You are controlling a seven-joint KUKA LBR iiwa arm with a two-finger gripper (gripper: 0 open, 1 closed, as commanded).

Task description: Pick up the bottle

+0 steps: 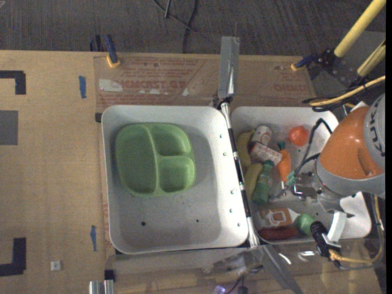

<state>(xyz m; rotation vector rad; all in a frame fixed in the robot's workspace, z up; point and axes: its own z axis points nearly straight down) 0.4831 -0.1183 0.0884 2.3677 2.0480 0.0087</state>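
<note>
A small green bottle [262,182] lies among the clutter near the left wall of the right bin [361,225], its cap towards the bin's front. A second bottle [280,224], with a red and white label and a green cap, lies along that bin's front wall. My gripper [294,186] hangs low over the middle of the right bin, just right of the green bottle and above the labelled one. The grey wrist and the orange band [349,152] cover its tip. Nothing shows as held.
The left bin [184,225] holds a green divided plate [155,158]. Around the green bottle lie yellow bananas [244,144], a can [262,133], an orange carrot-like piece [285,164] and an orange round toy [298,135]. Cables trail by the arm at the right.
</note>
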